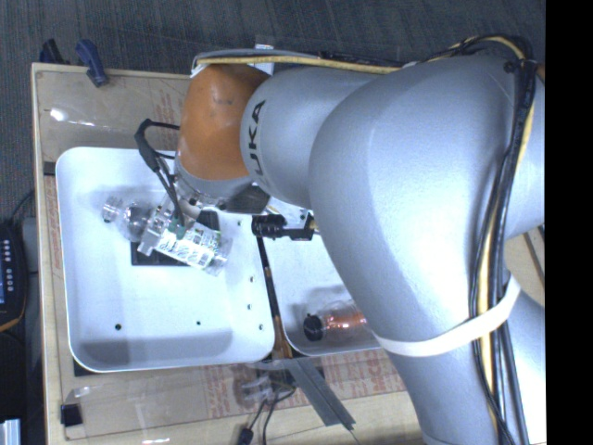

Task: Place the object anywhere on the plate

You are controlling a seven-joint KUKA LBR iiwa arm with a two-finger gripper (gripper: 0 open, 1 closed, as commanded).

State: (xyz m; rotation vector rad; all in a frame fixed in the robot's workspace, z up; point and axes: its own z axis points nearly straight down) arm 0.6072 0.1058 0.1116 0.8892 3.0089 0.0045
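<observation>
The left white bin holds the gripper, which hangs low over a dark flat patch near the bin's middle. Whether it is released or clenched cannot be told from this view. Behind it rises the arm, its orange band above the wrist. Well apart to the right, the copper-coloured object with a dark cap lies in the right bin, near its front-left corner.
</observation>
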